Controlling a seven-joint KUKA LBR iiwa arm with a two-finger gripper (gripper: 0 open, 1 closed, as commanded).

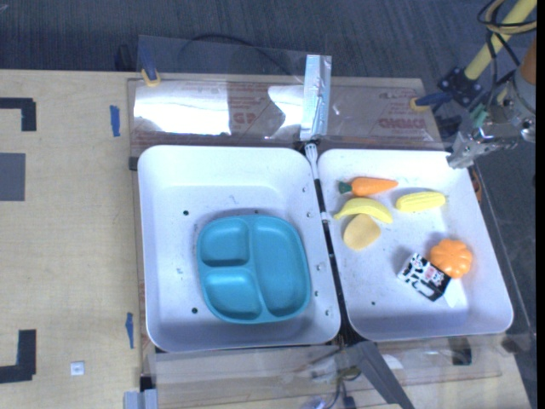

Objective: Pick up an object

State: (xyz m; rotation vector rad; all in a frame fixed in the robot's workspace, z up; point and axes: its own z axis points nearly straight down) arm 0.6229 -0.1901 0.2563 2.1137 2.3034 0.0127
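Camera view puts the gripper [464, 153] at the upper right corner of the right bin [490, 313], just over its rim, with cables and the arm's wrist crowded behind it. Whether the jaws stand wide or narrow I cannot tell; nothing is seen between them.

Candidates for the pick all lie in the right bin. Nearest is a yellow corn cob [420, 201], with an orange carrot [371, 186] to its left. Below the carrot a banana [366, 210] touches a pale yellow round piece [361, 232]. Toward the lower right, an orange pumpkin-like toy [450, 257] rests against a small black-and-white box [423, 277].

The left bin [162, 177] carries a blue divided plate [253, 267]; both bins sit on the counter [68, 228].

For a clean pick, I judge the corn cob the best target: it lies apart from its neighbours and near the jaws. Closing across its short axis, centred along its length, should limit rolling. The touching pairs risk a double or glancing grasp.
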